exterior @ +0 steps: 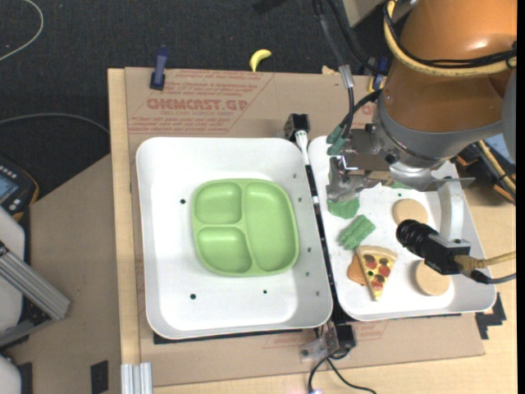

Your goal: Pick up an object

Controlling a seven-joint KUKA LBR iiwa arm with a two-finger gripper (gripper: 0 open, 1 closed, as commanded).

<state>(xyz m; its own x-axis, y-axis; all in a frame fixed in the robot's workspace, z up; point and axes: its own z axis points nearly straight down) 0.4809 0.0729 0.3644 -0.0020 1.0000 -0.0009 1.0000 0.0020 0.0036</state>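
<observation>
Green divided plate (244,226) in left bin (156,220)

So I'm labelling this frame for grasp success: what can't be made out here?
- Jaws' state: the arm's wrist covers them in the camera view.
- Green piece under the gripper: contact unclear.
- Right bin, far end: hidden by the arm.
</observation>
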